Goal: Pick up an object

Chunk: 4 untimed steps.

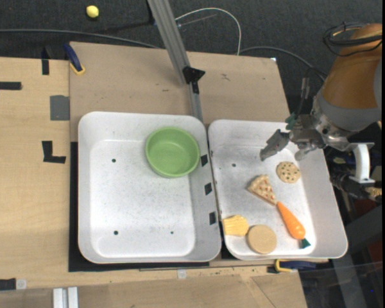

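My claw (pixel 287 147) hangs over the right bin (pixel 237 140), upper part, fingers spread apart w/ nothing between them. Cookie (pixel 287 172) sits just below my fingertips, not touching. Pizza slice (pixel 263 188) lies left of the cookie, close by. Carrot (pixel 291 221) runs diagonally from the slice's lower end toward the bin's front right corner. Near the front edge: yellow ridged piece (pixel 235 225) and a tan round disc (pixel 262 239), side by side, approx touching. Left bin (pixel 102 191) has a green bowl (pixel 172 151), upright, near its back right corner. Small yellow ball (pixel 92 11) way off on the dark floor, top left.
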Available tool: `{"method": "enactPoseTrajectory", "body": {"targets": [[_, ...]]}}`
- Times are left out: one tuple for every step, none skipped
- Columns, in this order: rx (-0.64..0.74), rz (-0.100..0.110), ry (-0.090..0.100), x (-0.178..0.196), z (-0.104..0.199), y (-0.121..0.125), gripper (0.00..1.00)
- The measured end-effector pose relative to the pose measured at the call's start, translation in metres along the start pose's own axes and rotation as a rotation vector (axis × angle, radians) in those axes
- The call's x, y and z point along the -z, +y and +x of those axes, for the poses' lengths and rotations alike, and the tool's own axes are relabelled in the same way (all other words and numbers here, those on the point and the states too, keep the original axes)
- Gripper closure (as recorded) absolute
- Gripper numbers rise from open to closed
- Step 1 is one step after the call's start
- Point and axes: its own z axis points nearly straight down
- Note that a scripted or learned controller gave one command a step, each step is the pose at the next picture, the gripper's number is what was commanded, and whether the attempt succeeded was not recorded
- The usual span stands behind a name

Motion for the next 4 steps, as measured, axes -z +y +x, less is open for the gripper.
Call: {"method": "enactPoseTrajectory", "body": {"targets": [[0.000,0.000,0.000,0.000,0.000,0.000,0.00],[-0.001,0.005,0.000,-0.048,0.009,0.000,0.00],[-0.001,0.007,0.001,-0.112,0.013,-0.005,0.00],[-0.004,-0.012,-0.009,-0.158,0.010,-0.002,0.00]]}}
